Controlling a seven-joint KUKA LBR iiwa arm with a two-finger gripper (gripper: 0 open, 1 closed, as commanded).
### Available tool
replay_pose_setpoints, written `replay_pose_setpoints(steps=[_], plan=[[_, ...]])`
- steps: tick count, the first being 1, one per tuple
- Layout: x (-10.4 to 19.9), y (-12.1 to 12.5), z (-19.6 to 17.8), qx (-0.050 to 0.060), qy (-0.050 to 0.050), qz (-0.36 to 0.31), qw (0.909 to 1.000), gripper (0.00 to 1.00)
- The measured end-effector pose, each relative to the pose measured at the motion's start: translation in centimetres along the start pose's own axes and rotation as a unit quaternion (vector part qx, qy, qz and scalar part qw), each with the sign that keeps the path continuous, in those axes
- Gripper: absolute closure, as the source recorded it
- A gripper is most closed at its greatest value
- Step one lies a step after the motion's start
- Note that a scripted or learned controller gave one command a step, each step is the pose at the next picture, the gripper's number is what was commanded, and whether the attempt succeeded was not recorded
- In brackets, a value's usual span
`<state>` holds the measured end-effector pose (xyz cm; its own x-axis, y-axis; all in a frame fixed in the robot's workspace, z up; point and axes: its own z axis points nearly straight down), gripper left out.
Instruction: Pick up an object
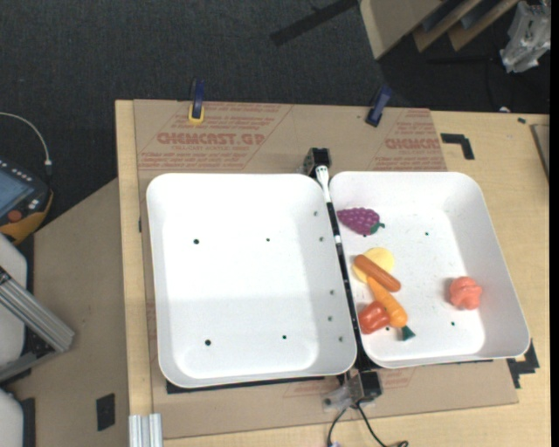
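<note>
Bench top (262, 131) is covered by brown cardboard sheet, held at the far edge by two blue clamps (197, 100). Dark carpet floor (105, 52) is seen around it. Wooden furniture (428, 22) is seen top right; lighting is even.

This looks like a robotics lab. Two white bins (236, 279) sit on a brown board (262, 131) printed "CHEMCAST", fixed by blue clamps (197, 103) at the board's far edge. Cables (349, 428) run from its near edge; dark carpet (105, 52) lies beyond.
</note>
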<state>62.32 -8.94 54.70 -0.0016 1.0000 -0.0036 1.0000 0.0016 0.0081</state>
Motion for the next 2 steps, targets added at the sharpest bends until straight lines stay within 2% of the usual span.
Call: replay_pose_setpoints(steps=[1, 2], plan=[[4.5, 1.9, 6.4, 0.007, 0.002, -0.001, 1.0000, 1.00], [8.5, 4.3, 15.0, 0.009, 0.002, -0.001, 1.0000, 1.00]])
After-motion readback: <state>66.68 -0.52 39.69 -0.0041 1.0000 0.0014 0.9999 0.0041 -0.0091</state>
